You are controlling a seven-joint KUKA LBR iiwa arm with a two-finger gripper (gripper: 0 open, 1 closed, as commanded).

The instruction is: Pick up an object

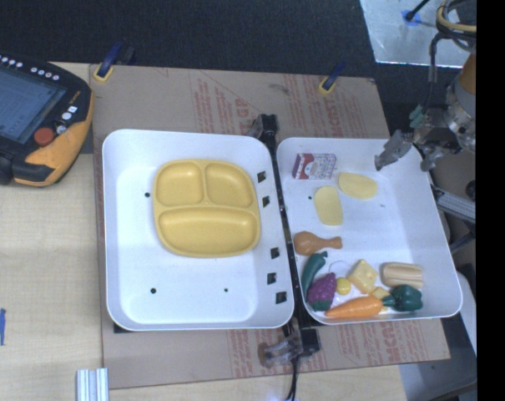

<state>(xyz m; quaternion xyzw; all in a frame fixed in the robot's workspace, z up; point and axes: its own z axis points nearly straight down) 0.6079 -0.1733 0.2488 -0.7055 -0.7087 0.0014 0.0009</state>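
Cardboard covers the surface (194, 90), two white bins side by side on it. Left bin (131, 249) holds a yellow tray (207, 207). Right bin (427, 232) holds toy food — carton (313, 166), two yellow pieces, drumstick (315, 242), carrot (354, 309) etc. End effector (411, 150) hangs at right bin's far-right corner, nothing visibly in it; can't tell how far open.

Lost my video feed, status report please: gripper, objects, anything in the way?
Gripper at right bin's far right corner, holding nothing. Toy food untouched; nearest is yellow slice. Nothing between them.
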